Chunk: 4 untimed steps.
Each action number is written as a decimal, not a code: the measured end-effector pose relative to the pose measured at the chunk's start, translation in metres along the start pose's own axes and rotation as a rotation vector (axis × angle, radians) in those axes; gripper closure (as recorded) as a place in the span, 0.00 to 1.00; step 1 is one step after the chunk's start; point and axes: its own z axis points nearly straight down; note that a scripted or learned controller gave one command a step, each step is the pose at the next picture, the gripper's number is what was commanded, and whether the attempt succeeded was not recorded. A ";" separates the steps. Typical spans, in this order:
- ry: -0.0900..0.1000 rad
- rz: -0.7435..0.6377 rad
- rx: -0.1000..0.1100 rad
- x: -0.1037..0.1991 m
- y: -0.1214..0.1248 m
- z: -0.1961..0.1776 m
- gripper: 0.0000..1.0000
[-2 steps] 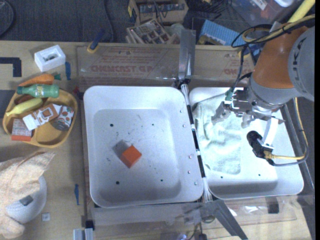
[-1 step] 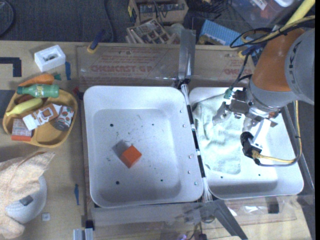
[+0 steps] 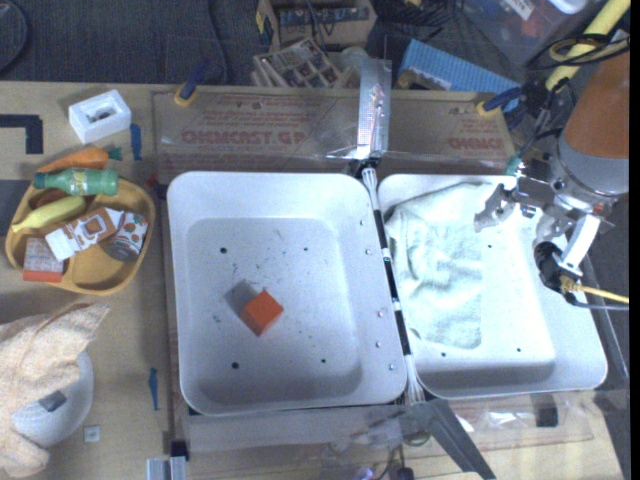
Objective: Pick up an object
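The orange block (image 3: pixel 263 312) lies in the left bin (image 3: pixel 200 208) — toward eight o'clock from the claw (image 3: pixel 520 203), which hangs over the right bin's (image 3: pixel 580 368) white cloth (image 3: pixel 440 263); whether it is wide or narrow I cannot tell.

The two shallow white plastic bins, the left (image 3: pixel 200 218) and the right (image 3: pixel 570 358), looked smooth with a dull sheen, and the left one's floor was speckled with dark scuffs. The small orange cube (image 3: pixel 264 313) in the left bin looked matt and even-surfaced. A crumpled white cloth (image 3: pixel 440 258) in the right bin looked soft and nubbly. At the far side, a brown cardboard panel (image 3: pixel 260 133) lay under clear, glossy film. The bench top (image 3: pixel 160 318) looked like pale wood.
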 end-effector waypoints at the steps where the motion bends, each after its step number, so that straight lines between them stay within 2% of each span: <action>1: 0.001 -0.075 -0.001 0.028 -0.017 0.114 0.00; 2: 0.000 -0.108 0.000 -0.021 -0.003 0.084 0.00; 3: 0.000 -0.064 0.000 -0.038 0.033 0.019 0.00; 4: -0.002 -0.067 -0.003 -0.036 0.034 0.009 1.00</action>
